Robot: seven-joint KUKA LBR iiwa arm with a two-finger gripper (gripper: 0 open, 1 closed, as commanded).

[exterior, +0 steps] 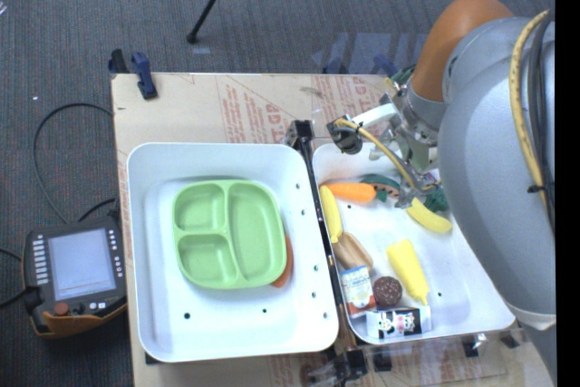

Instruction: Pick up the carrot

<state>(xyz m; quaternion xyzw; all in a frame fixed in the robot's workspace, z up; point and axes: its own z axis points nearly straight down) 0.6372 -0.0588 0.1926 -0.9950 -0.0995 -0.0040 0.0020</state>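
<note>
The carrot [351, 192] is orange with a green leafy top [388, 188]. It lies on its side at the back of the right bin [471, 281], leafy end pointing right. My gripper [413, 188] hangs low over the back of that bin, just right of the carrot's green end and above a yellow banana [429, 218]. The grey wrist and a yellow cable hide its tip. Nothing can be seen held in it.
The right bin also holds a yellow piece [331, 213] along the left wall, a bread roll [352, 249], a corn cob [410, 270], a small jar [356, 286], a brown round piece [388, 289] and a small box [399, 322]. A green divided plate [228, 234] lies in the left bin [154, 304].
</note>
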